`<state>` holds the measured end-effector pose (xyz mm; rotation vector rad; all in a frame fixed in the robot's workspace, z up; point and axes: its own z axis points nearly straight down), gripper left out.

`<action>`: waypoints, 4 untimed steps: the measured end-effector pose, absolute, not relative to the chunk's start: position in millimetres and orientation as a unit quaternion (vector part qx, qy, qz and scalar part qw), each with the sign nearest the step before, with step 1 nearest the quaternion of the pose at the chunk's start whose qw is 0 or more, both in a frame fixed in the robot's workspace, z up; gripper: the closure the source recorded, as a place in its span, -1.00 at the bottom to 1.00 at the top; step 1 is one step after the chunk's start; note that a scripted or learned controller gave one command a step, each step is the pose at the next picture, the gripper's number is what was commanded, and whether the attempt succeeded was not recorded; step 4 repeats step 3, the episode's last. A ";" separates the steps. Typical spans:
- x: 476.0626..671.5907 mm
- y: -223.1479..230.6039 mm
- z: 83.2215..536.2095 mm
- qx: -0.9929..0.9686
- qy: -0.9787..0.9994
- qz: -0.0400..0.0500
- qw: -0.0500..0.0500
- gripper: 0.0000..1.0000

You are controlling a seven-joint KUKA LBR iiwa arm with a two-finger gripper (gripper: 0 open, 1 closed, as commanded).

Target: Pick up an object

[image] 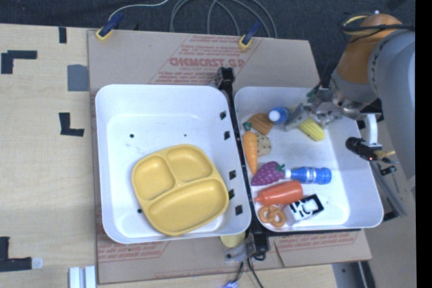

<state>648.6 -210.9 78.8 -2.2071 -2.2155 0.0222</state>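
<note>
Where the gripper (307, 119) reaches into the right bin (361, 209), its narrowly parted fingers flank a yellow corn cob (312, 129), whose long axis points toward ten o'clock.

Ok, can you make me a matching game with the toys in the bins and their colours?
Things:
1. divided plate
2. carrot
3. grapes
4. bottle

Colours:
A. purple
B. blue
C. yellow
D. orange

Pairs: 1-C, 2-D, 3-A, 4-B
</note>
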 end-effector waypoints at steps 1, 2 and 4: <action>654.1 -210.7 97.7 -0.707 -0.708 0.001 -0.004 1.00; 666.6 -164.9 84.1 -0.706 -0.708 0.005 0.004 1.00; 659.0 -83.6 190.8 -0.704 -0.710 -0.002 -0.002 1.00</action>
